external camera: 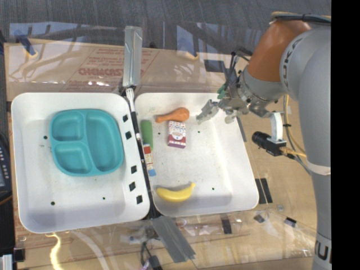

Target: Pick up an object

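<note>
The right bin (pixel 236 167) holds four things. An orange toy drumstick (pixel 175 115) lies near its back wall. A small red and white box (pixel 176 134) sits just in front of the drumstick. A green stick with a red and white end (pixel 147 139) lies along the left wall, and a yellow banana (pixel 175 192) rests near the front. My gripper (pixel 218 115) hovers over the back right part of this bin, to the right of the drumstick. Its fingers stand open with nothing between them.
The left bin (pixel 34 196) carries a teal divided plate (pixel 87 141). A ridge with black clips (pixel 136 151) separates the two bins. The arm's orange band (pixel 275 44) and grey links rise over the bench's right side, with a black cable fitting (pixel 269 142) beside the bin.
</note>
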`<action>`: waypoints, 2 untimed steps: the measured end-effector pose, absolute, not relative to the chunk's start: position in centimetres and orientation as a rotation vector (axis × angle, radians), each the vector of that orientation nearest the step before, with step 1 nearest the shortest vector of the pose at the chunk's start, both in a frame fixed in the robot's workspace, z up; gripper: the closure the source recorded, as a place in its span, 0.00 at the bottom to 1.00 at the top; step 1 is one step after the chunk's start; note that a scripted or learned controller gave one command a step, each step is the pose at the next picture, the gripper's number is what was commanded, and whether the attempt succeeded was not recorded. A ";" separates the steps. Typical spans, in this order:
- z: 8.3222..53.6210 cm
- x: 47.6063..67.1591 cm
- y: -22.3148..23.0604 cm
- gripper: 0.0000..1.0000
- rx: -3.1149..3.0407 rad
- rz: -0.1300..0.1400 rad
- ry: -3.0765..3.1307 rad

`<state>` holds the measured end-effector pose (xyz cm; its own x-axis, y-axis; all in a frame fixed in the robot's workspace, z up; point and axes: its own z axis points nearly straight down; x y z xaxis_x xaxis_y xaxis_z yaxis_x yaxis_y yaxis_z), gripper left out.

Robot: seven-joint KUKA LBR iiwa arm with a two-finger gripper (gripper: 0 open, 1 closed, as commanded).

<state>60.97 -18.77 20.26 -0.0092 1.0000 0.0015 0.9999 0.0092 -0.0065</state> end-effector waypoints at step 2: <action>9.0 63.0 -12.1 0.00 -2.170 0.003 -2.267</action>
